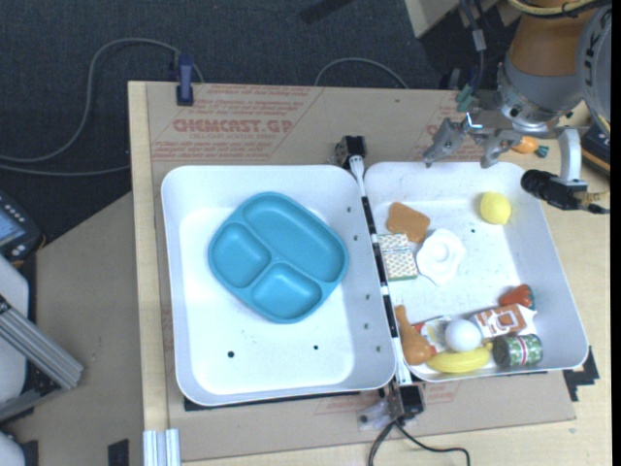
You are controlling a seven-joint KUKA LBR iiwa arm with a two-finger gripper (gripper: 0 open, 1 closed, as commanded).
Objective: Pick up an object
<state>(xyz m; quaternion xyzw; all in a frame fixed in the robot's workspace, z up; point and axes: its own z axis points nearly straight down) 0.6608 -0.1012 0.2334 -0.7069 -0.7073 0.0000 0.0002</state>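
My gripper [473,147] hangs over the far rim of the right bin [558,260], open, with nothing between its fingers. Just in front of it and to the right a yellow lemon [495,208] lies in the bin. An orange-brown piece [408,221] rests near the bin's left wall, with a patterned little box [396,257] and a white round lid-like thing [441,255] beside it. At the near end sit a carrot [412,340], a white egg [462,335], a banana [461,361], a small can [516,349] and a red-and-white carton [510,309].
The left bin [194,338] holds a blue divided plate [277,256]. Both bins rest on a cardboard sheet [252,124]. A blue clip with a cable [183,78] sits at the sheet's far left edge.
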